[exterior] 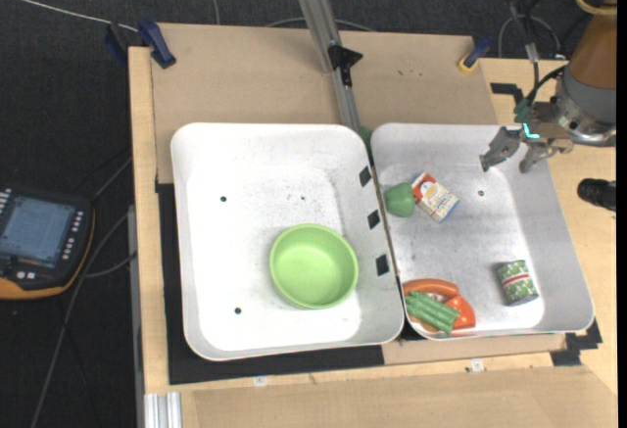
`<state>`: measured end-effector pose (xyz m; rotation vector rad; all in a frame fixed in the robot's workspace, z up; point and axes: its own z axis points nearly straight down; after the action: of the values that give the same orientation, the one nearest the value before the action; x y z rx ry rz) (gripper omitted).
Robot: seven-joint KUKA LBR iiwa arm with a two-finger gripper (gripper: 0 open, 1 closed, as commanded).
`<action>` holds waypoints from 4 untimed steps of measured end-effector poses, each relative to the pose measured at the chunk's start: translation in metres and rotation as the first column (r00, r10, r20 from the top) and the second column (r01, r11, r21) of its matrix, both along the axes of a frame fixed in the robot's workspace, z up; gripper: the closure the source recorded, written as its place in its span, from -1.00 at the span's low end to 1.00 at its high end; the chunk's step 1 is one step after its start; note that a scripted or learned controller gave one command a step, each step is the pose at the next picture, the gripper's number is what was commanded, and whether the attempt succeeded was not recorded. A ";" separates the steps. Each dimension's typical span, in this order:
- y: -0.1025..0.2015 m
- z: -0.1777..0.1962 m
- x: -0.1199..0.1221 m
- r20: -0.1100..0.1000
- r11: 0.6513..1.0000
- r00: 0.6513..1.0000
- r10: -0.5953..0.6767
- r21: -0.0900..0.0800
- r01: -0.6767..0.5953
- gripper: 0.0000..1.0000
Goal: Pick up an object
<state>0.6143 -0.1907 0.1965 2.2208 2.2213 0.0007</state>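
Note:
My gripper (517,155) hangs over the far right corner of the right bin (549,220), fingers spread open with nothing between them. Below and left of it in that bin lie a small red and white carton (434,197) and a green ball-like object (399,200) beside it. A green can (515,281) lies near the bin's right front. At the bin's front edge sits a plate with orange and green toy vegetables (438,308). A green bowl (313,265) stands in the left bin (225,220).
A metal pole (318,5) slants across the bench from the top toward the gap between the bins. Blue and yellow clamps hold the board's far corners. A handheld pendant (39,240) lies off the bench at the left.

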 end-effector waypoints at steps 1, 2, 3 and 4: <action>0.000 0.000 0.000 0.000 1.000 1.000 0.000 0.000 0.000 -1.00; 0.006 -0.059 -0.005 -0.004 1.000 1.000 0.000 0.001 0.000 -1.00; 0.006 -0.100 -0.004 0.001 1.000 1.000 0.000 0.000 0.000 -1.00; 0.007 -0.088 -0.003 0.005 1.000 1.000 0.001 0.000 -0.001 1.00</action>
<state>0.6116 -0.1840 0.1087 2.2167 2.2198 0.0061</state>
